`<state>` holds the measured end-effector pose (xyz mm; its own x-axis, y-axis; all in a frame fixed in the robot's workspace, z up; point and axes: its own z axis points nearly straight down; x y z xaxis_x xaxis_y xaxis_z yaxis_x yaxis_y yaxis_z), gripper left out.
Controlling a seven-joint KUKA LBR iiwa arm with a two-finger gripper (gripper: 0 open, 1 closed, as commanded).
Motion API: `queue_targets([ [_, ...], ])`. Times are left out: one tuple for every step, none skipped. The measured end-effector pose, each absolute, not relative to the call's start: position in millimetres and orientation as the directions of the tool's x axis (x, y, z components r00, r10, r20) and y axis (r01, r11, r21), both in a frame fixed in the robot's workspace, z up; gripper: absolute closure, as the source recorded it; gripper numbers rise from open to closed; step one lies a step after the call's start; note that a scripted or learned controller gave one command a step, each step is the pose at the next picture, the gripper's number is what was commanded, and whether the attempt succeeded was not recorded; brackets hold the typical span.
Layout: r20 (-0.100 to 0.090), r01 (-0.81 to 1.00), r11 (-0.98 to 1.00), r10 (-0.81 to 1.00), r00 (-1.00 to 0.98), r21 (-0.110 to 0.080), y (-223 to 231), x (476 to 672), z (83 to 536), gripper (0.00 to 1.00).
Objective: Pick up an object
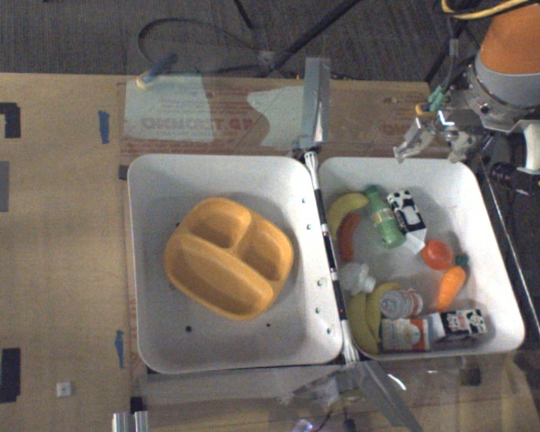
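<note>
Camera view, front to back: right bin (499,241) has milk cartons (436,328) at 6 o'clock, a carrot (450,285) around 4, a green bottle (383,216) up at 11. Left bin (153,241) holds a yellow divided plate (228,256). My gripper (432,139) hangs over the right bin's 12 o'clock rim, fingers spread, nothing between them.

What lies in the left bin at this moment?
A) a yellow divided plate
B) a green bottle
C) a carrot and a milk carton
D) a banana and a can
A: the yellow divided plate sits alone in the left bin, while the carrot, green bottle and banana lie in the right bin.
</note>
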<state>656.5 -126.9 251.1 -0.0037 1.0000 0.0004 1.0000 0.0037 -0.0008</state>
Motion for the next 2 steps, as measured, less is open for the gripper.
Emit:
queue_targets([
  [0.001, 0.992, -0.127, 0.992, 0.127, -0.003, -158.9, 635.2, 218.7, 0.0],
  [-0.003, 0.999, -0.019, 1.0, 0.019, 0.028, -175.8, 656.5, 115.2, 0.0],
])
